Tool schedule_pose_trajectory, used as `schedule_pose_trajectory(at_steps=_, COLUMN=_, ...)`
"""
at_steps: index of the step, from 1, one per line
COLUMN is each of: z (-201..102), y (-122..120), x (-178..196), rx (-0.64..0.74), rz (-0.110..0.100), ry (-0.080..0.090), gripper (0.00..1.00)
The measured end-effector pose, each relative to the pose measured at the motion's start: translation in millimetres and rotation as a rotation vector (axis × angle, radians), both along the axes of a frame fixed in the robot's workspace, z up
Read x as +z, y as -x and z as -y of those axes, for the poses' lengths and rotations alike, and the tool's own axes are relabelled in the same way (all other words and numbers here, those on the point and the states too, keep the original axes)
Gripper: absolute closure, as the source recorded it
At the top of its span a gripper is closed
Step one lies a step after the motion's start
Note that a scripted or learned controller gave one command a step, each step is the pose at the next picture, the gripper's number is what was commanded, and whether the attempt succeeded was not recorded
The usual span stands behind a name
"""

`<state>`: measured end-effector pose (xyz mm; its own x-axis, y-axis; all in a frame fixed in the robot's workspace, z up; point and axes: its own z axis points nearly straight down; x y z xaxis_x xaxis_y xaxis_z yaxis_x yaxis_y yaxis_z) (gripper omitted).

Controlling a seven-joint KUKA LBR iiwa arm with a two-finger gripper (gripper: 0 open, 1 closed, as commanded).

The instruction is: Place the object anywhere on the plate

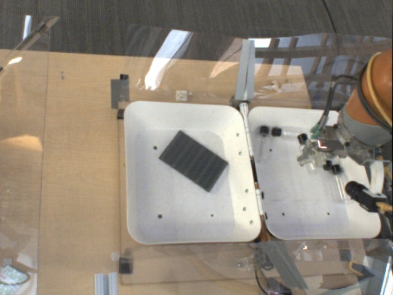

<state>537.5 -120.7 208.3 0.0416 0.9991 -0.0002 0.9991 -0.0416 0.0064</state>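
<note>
Two bins sat side by side. Dark ridged plate point(194, 160) lay tilted mid left bin point(141, 226). Gripper point(316, 155) hung over right bin point(368, 229), near its right edge. Couldn't see any object to move. Step: prob. hunting for it; next needs a sure grab, then cross to the plate.

Plate point(194, 160) in left bin point(138, 220)

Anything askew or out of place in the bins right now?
One thing: the dark ribbed plate lies at a slant in the left bin, not square to its walls. The gripper sits over the right bin. Nothing looks spilled or damaged.
</note>
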Motion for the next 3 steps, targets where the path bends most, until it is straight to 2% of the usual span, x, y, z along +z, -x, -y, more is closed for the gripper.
schedule_pose_trajectory(at_steps=1, z=-71.3, y=0.9, x=-23.3, rx=0.107, rz=-0.001, ry=0.000, gripper=1.00)
schedule_pose_trajectory(at_steps=2, z=-116.4, y=-3.4, x=-22.9, rx=0.176, rz=0.000, ry=0.000, gripper=1.00)
schedule_pose_trajectory(at_steps=3, z=-116.1, y=-3.5, x=-22.8, rx=0.176, rz=0.000, ry=0.000, gripper=0.00)
